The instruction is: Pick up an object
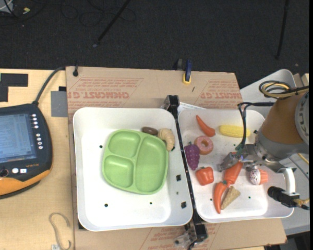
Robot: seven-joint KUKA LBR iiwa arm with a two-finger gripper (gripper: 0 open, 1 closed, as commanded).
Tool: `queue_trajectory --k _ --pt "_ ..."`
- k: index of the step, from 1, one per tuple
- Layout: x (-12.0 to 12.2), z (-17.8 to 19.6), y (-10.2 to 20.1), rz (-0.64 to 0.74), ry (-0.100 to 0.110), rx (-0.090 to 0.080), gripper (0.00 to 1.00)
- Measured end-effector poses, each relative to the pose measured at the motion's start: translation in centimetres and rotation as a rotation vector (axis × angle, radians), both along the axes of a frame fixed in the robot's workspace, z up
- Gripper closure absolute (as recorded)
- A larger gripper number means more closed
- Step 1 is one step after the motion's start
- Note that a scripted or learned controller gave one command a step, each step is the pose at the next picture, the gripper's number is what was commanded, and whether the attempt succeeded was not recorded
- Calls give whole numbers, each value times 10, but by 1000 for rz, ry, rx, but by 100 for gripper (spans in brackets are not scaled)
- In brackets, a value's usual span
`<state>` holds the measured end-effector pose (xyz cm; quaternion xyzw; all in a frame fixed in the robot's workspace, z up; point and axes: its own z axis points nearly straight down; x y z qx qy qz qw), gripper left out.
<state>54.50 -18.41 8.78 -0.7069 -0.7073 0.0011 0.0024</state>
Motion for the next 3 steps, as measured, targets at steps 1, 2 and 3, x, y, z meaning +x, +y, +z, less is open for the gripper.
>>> queue_trajectory --k 1,2,3 --pt "-1 12 -2 -5 0 1 100" --pt "-10 67 -1 -8 -7 -2 100" --pt "-8 127 -11 -3 -9 -3 100"
